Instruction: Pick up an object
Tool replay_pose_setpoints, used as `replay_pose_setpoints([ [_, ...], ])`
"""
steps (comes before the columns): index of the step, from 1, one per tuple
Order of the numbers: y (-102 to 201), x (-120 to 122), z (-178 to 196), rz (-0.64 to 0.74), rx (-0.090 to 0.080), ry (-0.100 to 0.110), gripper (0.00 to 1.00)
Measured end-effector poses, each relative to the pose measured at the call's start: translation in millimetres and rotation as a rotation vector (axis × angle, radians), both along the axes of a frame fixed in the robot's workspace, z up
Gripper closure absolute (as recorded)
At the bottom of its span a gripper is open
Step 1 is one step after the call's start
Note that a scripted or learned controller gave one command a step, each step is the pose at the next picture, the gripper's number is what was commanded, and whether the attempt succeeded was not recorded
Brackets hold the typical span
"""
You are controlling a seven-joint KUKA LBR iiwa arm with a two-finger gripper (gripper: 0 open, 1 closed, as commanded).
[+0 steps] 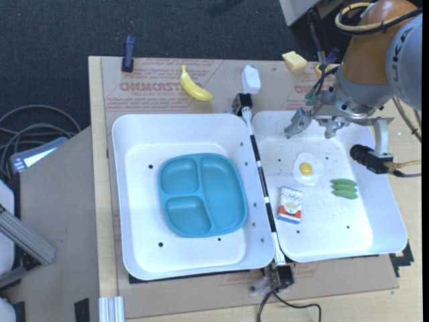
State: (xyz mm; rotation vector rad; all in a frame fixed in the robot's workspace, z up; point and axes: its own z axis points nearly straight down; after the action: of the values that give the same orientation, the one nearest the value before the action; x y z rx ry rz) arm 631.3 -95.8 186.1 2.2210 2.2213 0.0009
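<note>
Three small things lie in the right bin point(382, 227): a fried-egg toy point(305, 168), a green pod point(344, 188), a small carton point(290, 204); the gripper point(314, 124) hovers above the bin's far edge, jaws spread, holding nothing; approach stage, I judge; next comes a descent onto the egg.
</note>
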Motion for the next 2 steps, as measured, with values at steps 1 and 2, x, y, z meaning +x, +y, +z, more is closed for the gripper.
replay_pose_setpoints([
  [1, 3.5, -44.0, -73.1, -0.001, 0.001, 0.004, 0.0],
  [2, -15.3, -41.0, -101.1, -0.001, 0.001, 0.003, 0.0],
])
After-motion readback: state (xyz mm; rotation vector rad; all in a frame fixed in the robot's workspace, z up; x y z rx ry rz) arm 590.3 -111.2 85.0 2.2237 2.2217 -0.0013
